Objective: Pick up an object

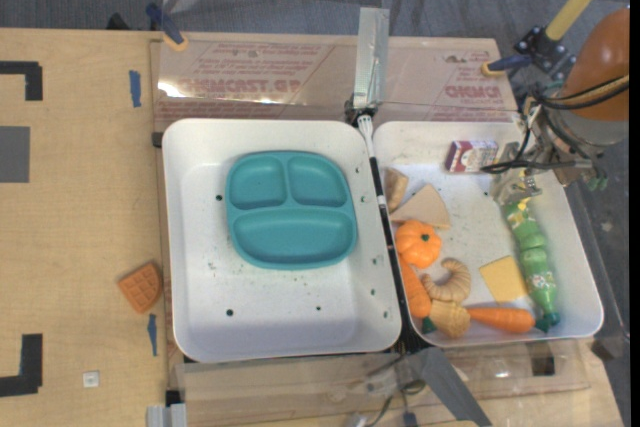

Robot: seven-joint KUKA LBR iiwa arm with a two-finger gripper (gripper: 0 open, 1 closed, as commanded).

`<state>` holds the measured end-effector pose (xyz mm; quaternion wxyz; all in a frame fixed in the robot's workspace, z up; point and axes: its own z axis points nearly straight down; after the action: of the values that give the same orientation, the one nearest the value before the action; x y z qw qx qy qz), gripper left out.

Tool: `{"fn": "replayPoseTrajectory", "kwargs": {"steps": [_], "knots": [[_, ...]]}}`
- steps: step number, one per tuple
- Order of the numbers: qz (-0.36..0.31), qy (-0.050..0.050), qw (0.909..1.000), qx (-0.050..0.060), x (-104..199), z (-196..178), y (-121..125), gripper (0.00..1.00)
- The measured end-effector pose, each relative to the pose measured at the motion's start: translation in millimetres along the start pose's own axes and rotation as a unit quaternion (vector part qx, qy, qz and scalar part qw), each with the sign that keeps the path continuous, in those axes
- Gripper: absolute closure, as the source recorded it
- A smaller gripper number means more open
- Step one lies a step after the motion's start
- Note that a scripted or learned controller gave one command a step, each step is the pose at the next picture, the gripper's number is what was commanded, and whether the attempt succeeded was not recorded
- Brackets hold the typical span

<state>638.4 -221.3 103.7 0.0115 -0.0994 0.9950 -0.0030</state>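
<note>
Nearest the camera, at the front of the right bin (585, 315), lie a carrot (500, 319), a croissant (449, 279) with another bread piece just below it, and a yellow cheese slice (503, 279). Behind them sit a small orange pumpkin (419, 244) and a tan wedge (426, 207). Along the bin's right side runs a long green packet of vegetables (533, 260), its top end close under the tool (520, 183). Farther back, near the rear wall, is a small purple and white carton (470, 155).

The left bin (190, 245) holds a teal divided plate (291, 209). A waffle (141, 286) lies outside on the worktop (70, 215).

The tool hangs low over the right bin's far right part, between the carton and the green packet. Cables and shadow hide its tips, so its opening cannot be told, nor whether it has anything.

The packet seems the likeliest target. It looks light, soft and slippery; a grip across its narrow width near the middle would probably hold best. The toy foods look light and rigid.
</note>
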Motion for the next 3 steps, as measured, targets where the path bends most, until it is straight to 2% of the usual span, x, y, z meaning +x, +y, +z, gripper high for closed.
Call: {"fn": "replayPoseTrajectory", "kwargs": {"steps": [1, 2, 3], "knots": [[0.029, 0.002, 0.9996, -0.002, -44, -84, 38, 1.00], [0.031, 0.006, 0.9995, -0.003, -41, -79, 37, 0.00], [0.111, 0.006, 0.9938, -0.001, 11, 7, 9, 0.00]]}}
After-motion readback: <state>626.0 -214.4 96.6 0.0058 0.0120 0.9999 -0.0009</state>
